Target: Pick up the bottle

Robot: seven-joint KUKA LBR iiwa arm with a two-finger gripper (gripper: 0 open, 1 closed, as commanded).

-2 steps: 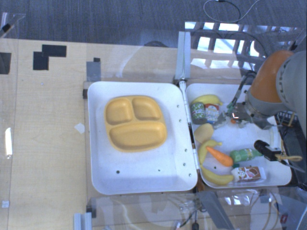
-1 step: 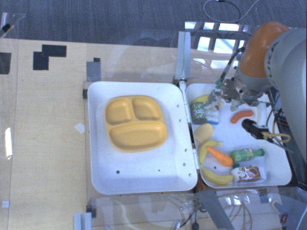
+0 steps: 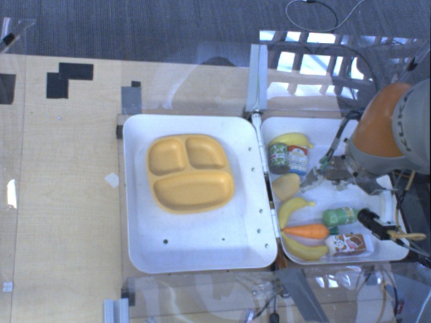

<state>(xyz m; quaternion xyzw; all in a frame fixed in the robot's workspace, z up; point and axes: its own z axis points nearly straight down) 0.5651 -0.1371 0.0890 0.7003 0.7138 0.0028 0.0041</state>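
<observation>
A small green bottle (image 3: 339, 216) lies on its side in the right bin (image 3: 316, 128), near that bin's front right. My gripper (image 3: 328, 176) hangs over the middle of the same bin, a little behind and to the left of the bottle and apart from it. Nothing shows in its grasp. The grey arm with its orange band (image 3: 378, 130) reaches in from the right.
The right bin is crowded: a carrot (image 3: 306, 232), bananas (image 3: 293, 208), a pale potato-like piece (image 3: 286, 186), a green-lidded jar (image 3: 278, 157), a small labelled can (image 3: 298, 159) and a brown-and-white carton (image 3: 350, 244). A yellow divided plate (image 3: 190, 172) lies in the left bin (image 3: 195, 247).
</observation>
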